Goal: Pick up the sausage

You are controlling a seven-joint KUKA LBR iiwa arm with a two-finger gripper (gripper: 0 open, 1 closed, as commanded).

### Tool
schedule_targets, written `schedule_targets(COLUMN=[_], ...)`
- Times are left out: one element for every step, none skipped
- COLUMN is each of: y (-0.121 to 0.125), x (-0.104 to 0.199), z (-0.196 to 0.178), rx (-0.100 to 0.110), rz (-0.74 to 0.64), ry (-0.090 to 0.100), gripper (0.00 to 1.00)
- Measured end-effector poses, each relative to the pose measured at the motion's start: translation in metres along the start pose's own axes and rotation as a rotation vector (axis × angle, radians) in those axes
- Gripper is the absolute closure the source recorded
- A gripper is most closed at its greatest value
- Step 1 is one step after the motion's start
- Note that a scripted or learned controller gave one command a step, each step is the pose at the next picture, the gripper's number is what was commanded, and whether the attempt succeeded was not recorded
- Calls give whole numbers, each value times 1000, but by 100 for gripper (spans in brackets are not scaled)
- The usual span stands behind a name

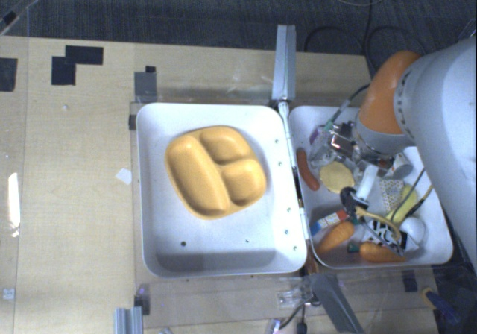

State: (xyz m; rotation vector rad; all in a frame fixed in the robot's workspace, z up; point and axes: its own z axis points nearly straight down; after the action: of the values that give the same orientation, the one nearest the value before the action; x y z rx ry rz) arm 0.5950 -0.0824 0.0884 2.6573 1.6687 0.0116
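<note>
the sausage (307,168) lies along the left wall of the right bin (440,247), just left of a yellow disc (335,176). the gripper (344,147) is over the bin's far part, right of the sausage. whether it is open or closed cannot be determined.

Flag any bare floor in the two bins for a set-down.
Left bin: bare strip between the yellow divided dish and the near wall, slimmer margins at its sides. Right bin: crowded, sausage by the shared wall, carrots at the front.
</note>
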Motion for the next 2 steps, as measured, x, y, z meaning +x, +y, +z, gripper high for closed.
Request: schedule_targets(y=[1, 1], x=[2, 2], z=[-10, -11], rx=[-3, -3], rz=[-5, -5], ry=[2, 2], gripper=[100, 0])
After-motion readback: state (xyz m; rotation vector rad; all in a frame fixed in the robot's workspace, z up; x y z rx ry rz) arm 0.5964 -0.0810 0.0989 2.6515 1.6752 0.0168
